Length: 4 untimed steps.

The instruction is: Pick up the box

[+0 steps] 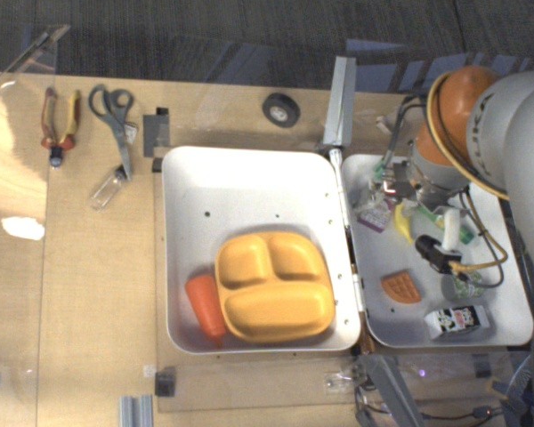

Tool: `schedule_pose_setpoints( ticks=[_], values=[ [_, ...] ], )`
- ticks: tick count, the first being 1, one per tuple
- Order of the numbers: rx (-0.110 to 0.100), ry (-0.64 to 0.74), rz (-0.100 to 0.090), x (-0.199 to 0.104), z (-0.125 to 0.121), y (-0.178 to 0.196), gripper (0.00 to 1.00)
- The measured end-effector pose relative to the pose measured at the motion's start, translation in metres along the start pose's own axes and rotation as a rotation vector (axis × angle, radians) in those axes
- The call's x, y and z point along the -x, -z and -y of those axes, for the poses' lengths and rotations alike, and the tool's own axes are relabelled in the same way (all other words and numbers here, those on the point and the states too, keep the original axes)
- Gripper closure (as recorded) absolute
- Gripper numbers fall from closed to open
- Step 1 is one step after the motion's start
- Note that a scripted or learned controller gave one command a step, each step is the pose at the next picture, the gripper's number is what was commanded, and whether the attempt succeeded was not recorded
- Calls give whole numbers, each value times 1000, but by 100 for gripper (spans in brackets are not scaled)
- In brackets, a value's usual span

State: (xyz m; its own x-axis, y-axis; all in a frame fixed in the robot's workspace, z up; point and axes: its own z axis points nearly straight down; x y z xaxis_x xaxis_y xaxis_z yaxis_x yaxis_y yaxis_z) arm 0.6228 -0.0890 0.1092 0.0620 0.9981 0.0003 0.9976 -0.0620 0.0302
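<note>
A small white and black box [458, 320] lies flat near the front right corner of the right bin [507, 332]. My gripper [399, 189] hangs low over the back left part of that bin, under the grey wrist and orange band. It is well behind the box and apart from it. The wrist and its cables hide the gripper's tip.
Around the gripper lie a purple and white packet [372, 214], a yellow piece [402, 222] and a green item [467, 232]. An orange waffle-like piece [400, 287] sits mid-bin. The left bin [249, 176] holds a yellow divided plate [273, 285] and an orange carrot [205, 307]. Scissors [116, 118] and pliers [58, 123] lie on the bench.
</note>
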Motion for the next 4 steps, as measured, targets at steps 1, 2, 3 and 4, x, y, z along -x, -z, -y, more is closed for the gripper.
schedule_pose_setpoints(
  ticks=[1, 2, 3, 4],
  values=[
    [2, 2, 0, -1, -1, 10, 100],
    [2, 2, 0, -1, -1, 9, 0],
    [-23, -90, 2, -5, -23, -22, 0],
    [-17, -85, 3, -6, -25, -10, 100]
  ],
)
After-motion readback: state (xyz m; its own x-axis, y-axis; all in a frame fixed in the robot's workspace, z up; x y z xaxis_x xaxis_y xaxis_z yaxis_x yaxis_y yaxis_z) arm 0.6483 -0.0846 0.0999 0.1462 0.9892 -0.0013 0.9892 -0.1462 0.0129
